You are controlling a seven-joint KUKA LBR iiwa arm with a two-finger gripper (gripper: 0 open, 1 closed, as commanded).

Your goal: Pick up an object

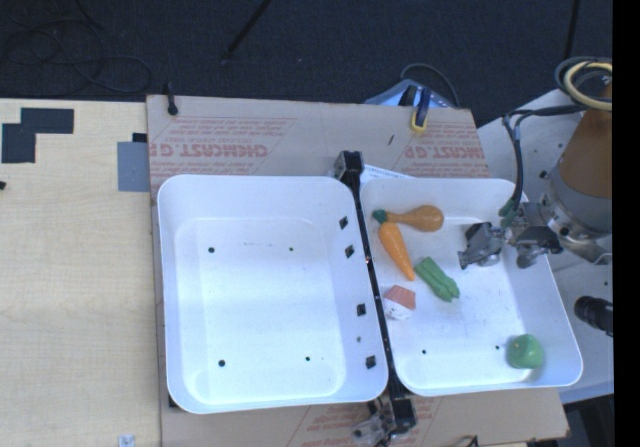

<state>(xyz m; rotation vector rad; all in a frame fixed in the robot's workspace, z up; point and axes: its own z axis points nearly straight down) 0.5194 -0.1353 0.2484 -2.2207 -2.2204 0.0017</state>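
Observation:
The right bin (pixel 560 360) holds several toy foods. An orange pear-shaped gourd (pixel 415 218) lies near the back, an orange carrot (pixel 395 249) lies beside the divider, and a green pod (pixel 437 278) lies to the carrot's right. A small red and white piece (pixel 400 299) rests below the carrot. A green ball (pixel 524 351) sits in the front right corner. My gripper (pixel 478 250) hangs over the right bin's middle right, to the right of the green pod and above the bin floor, with nothing visible between its fingers.
The left bin (pixel 170 235) stands beside the right one, joined by a black clip strip (pixel 362 270). Both rest on cardboard (pixel 250 140) over a wooden bench. Cables and a blue item (pixel 410 100) lie behind the bins. The arm's body (pixel 590 185) fills the right side.

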